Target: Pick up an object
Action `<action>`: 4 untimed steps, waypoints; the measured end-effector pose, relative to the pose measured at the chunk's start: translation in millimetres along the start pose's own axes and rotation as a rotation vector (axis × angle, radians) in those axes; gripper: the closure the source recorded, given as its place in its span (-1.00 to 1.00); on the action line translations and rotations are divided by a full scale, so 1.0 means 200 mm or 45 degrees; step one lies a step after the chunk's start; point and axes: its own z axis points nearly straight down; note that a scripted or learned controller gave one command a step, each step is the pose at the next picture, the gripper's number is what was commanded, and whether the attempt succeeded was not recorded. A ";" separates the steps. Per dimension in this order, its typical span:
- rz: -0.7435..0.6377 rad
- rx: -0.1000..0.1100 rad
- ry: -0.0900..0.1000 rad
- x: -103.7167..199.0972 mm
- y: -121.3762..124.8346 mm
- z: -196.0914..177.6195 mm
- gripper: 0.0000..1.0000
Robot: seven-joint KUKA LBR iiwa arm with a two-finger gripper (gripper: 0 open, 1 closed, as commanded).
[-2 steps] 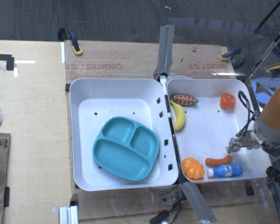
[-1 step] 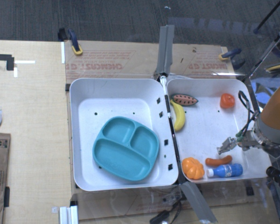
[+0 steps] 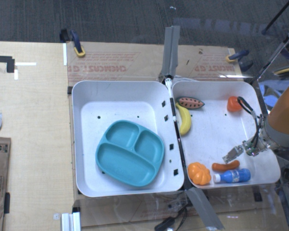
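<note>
Arm: reaches in from the right, its claw (image 3: 235,152) low over the near right part of the right bin (image 3: 209,129).
Claw: I cannot tell whether it is wide or narrow; nothing visibly sits in it.
Nearest thing: a small orange sausage (image 3: 226,166) lies just below the claw tip, near the bin's near wall.
Crowding: a blue and white bottle (image 3: 232,176) lies just beside the sausage on the near side, and an orange fruit (image 3: 199,173) sits to its left.
Risk: I'd worry the claw nudges the bottle or pins the sausage against it, so the thin round sausage rolls away.
Wall: coming down so close to the near rim could catch it.
Others: a banana (image 3: 184,119) and a spotted toy (image 3: 190,103) lie far left; an orange piece (image 3: 234,104) far right.
Left bin: a teal divided plate (image 3: 130,153).
</note>
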 end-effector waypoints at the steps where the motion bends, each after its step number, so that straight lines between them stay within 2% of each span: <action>1: -0.270 -0.002 -0.001 0.09 0.04 0.07 -1.00; 2: -0.265 -0.004 -0.002 0.09 0.04 0.02 1.00; 3: -0.266 -0.003 -0.002 0.09 0.04 0.02 -1.00; 4: -0.261 -0.005 -0.003 0.09 0.04 -0.02 1.00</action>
